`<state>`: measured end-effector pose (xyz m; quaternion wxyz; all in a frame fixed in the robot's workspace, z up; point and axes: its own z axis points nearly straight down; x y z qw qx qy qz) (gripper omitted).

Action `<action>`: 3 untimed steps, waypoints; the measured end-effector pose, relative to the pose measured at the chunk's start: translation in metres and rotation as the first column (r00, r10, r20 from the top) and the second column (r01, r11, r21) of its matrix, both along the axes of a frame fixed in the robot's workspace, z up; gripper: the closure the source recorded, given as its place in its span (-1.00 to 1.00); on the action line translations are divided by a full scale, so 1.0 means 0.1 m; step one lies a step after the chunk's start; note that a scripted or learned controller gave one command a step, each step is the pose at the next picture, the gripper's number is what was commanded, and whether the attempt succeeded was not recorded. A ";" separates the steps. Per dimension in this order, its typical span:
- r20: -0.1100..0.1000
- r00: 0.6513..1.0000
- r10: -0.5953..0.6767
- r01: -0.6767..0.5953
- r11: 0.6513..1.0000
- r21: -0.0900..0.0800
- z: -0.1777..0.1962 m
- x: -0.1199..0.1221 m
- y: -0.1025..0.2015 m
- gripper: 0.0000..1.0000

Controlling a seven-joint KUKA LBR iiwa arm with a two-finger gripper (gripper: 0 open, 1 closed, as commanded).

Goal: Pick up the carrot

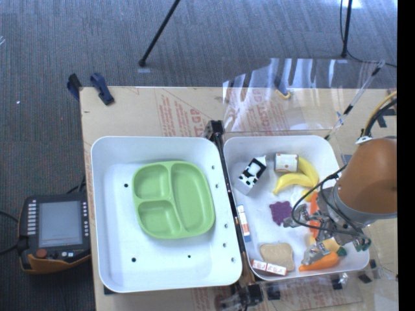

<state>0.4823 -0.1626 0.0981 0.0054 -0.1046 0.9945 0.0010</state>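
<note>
The carrot [322, 260] is orange and lies near the front right corner of the right bin [327, 146], pointing left to right. My gripper [322, 240] hangs over the bin's right side, directly above the carrot and close to it. Cables and the wrist hide its tips. The arm's orange band [371, 177] bulks over the bin's right rim.
The right bin also holds a banana [296, 176], a cow-patterned carton [251, 173], a small white box [285, 162], purple grapes [281, 211], a bread slice [277, 253] and a red-white packet [268, 267]. A green divided plate [174, 198] lies in the left bin [107, 173].
</note>
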 end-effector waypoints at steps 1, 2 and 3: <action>0.005 0.987 0.163 -0.163 0.987 0.008 -0.09 0.08 -0.16 -1.00; 0.000 0.942 0.336 -0.336 0.942 -0.001 -0.09 0.07 -0.07 -1.00; 0.006 0.970 0.245 -0.245 0.969 0.010 -0.08 0.09 -0.23 -1.00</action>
